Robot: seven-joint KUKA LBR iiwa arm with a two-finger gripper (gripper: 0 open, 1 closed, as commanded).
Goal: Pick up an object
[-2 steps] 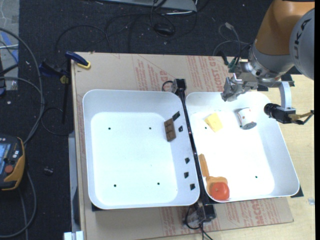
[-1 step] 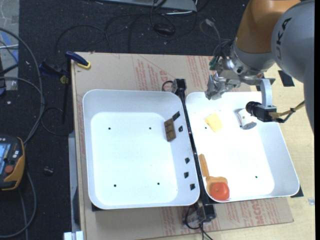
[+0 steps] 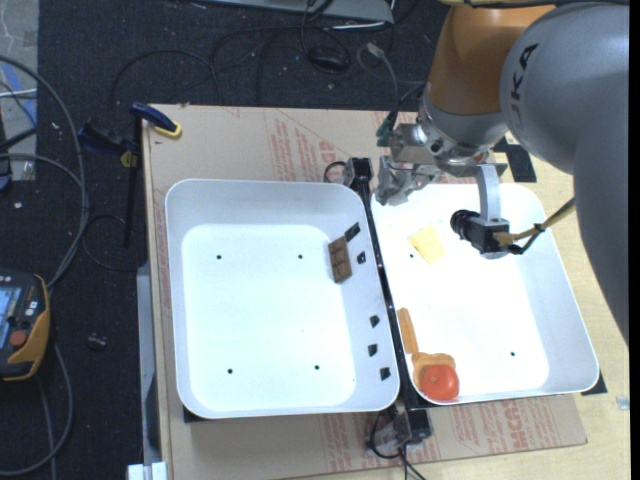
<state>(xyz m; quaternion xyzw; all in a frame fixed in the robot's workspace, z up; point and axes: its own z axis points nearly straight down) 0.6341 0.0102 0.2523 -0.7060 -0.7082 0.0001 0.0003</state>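
A pale yellow block (image 3: 427, 244) lies flat on the floor of the right bin (image 3: 520, 348), toward that bin's far left corner. It is the loose thing nearest my claw (image 3: 398, 183), which hangs just beyond it, over the far left corner of the same bin and close to the rim that the two bins share. I cannot tell whether my claw is spread or closed; from this angle the fingers blur into the metal of the wrist, and nothing shows between them.

Well toward the near edge from the yellow block, against the left wall of the right bin, an orange stick (image 3: 407, 332) runs along the wall, and at its near end sits a red ball (image 3: 438, 380) with an orange piece touching its top. They rest in the near left corner of that bin, well apart from the yellow block.

Across the shared rim from the yellow block, a small brown bar (image 3: 340, 260) lies in the left bin (image 3: 200, 218), tilted, near that bin's right wall and far side.

A black fitting (image 3: 478, 230) on a grey bracket hangs from my wrist just to the right of the yellow block, above the bin floor, with a cable running off to the right.

Both bins stand side by side on the cardboard-covered counter (image 3: 260, 133). At the counter's far left corner, well away from the yellow block, a blue and yellow clamp (image 3: 155, 120) grips the edge.
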